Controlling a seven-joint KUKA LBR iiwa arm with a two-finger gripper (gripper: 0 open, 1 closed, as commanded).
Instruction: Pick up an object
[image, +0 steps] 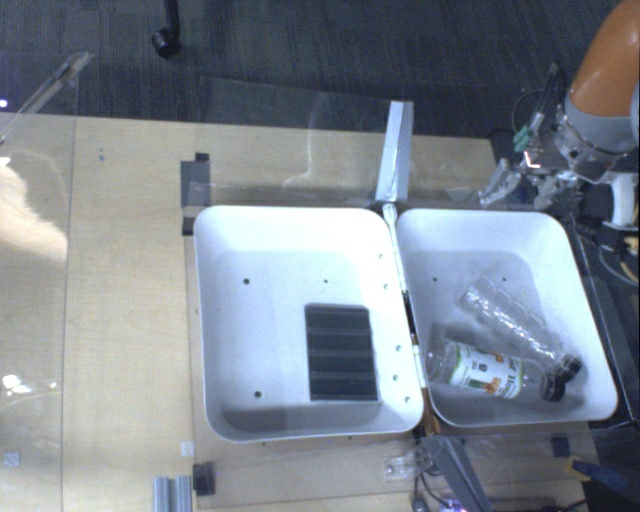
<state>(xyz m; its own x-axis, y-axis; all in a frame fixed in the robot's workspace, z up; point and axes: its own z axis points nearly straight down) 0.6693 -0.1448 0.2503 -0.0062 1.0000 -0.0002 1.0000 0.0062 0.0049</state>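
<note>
Bottles are the pick here, two of them in the right bin (560, 240), both lying on their sides toward its near end. The clear plastic bottle (505, 318) runs diagonally from mid-bin down to the near right, and it looks empty, so super light and probably squishy. The other bottle (480, 368), with a white label with green on it, lies just in front of it, near the front wall. A dark cap (562, 377) sits at the near right corner, though I can't tell which bottle it belongs to.

Handling-wise I'd guess both are slick, round and keen to roll away or pop out sideways if pinched off-centre. The labelled one seems the better bet: the label gives some grip, and grabbing across the middle of its body, square to its length, should work.

The left bin (230, 250) has a flat black ribbed pad (341, 352), thin and hard to get under.

The gripper (520, 175) is up at the far right over the surface, past the right bin's far edge, well clear of the bottles. Can't tell how the jaws are set, too cluttered there.
</note>
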